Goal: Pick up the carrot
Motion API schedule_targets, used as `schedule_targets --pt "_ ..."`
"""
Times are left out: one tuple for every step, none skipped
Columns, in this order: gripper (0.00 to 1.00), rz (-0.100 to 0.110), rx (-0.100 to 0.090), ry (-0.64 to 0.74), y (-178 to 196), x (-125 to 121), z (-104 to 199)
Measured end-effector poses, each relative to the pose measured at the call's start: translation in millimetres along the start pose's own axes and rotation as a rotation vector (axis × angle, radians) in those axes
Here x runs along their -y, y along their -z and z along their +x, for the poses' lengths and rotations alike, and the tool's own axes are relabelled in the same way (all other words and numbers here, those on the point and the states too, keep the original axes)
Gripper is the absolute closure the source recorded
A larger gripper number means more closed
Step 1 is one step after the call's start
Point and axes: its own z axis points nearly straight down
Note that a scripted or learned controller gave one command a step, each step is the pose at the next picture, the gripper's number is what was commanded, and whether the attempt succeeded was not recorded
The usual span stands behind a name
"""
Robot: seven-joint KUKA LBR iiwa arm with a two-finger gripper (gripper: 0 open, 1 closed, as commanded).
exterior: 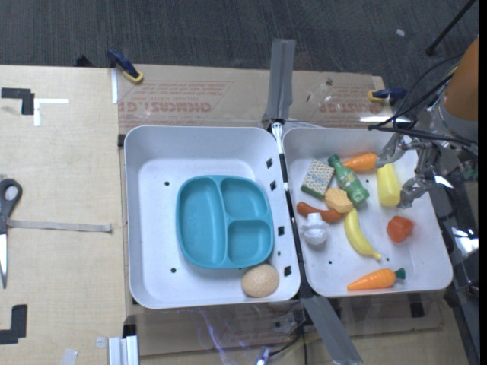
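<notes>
Camera view, looking down at a slant on 2 white bins set side by side on the bench. Gripper (405, 173) sat over the upper-right part of the right bin (426, 276), w/ the arm entering from the right edge. Its 2 fingers were spread apart, one near the top by the carrot tip, the other lower by the yellow block; nothing was between them, so open and empty.

2 carrots were in the right bin. One carrot (359, 161) lay near the bin's top wall, just left of the gripper, touching the green bottle (348, 179). A second carrot (373, 280) w/ green top lay near the bottom wall, well apart from the gripper.

Other items in the right bin: yellow block (388, 185) just beside the lower finger, red tomato-like piece (399, 228) below it, banana (359, 234) mid-bin, sponge-like green/beige piece (318, 178), orange chunk (338, 200), reddish sausage-like piece (318, 213), white cup-like item (314, 230) near the left wall.

Left bin (144, 204) held a teal divided plate (225, 220) in the middle and a beige round ball (260, 281) at the lower right corner, touching the plate edge. Scissors (6, 226) lay on the bench at the far left.
</notes>
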Motion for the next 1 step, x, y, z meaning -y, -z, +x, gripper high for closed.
schedule_targets --pt "0.00 0.002 0.002 -0.133 -91.1 25.4 -16.7"
